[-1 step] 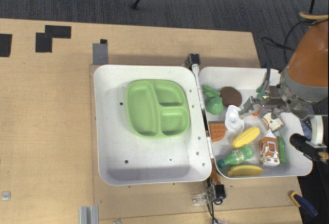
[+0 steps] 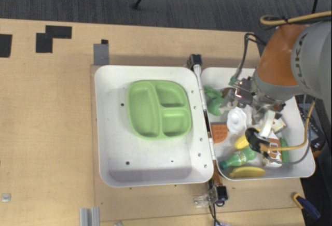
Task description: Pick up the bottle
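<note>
Green plastic bottle lies on its side near the front edge of the right bin, just above a yellow banana and touching other clutter. It looks light, stiff and smooth, so probably slippery; best taken across the narrower middle of the body, not the neck end. Claw hangs over the bin's middle, above the bottle and apart from it; can't tell whether it's released or clenched, wrist blocks it.

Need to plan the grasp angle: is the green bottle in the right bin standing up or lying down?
Lying down. The green bottle rests on its side along the right bin's floor, beside the yellow banana, amid clutter under the arm.
</note>
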`<state>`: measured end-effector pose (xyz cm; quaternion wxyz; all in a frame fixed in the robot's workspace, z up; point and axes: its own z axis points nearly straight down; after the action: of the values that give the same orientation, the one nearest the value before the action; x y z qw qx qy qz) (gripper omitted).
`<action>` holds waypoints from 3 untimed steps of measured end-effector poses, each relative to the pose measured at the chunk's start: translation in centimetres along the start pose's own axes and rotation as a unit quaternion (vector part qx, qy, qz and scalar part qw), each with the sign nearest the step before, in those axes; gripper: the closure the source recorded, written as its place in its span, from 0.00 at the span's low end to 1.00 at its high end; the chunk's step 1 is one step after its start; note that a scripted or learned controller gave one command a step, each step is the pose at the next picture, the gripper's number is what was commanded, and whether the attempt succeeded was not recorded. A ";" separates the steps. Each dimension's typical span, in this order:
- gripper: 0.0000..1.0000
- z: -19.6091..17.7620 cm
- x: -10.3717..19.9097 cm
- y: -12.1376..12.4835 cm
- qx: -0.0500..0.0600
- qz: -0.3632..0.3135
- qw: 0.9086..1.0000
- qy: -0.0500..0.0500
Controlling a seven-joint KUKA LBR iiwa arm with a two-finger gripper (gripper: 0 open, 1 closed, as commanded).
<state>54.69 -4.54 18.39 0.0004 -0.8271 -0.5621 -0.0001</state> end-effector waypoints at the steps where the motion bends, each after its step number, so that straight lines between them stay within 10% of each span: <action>1: 0.00 0.0 4.8 -1.8 0.000 0.217 0.976 0.000; 2: 1.00 -1.1 4.9 -1.7 0.001 0.213 0.977 0.001; 3: 1.00 -5.0 10.7 -7.9 0.001 0.199 0.980 0.000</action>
<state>51.31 8.26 23.44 0.0012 -0.9222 -0.3867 -0.0001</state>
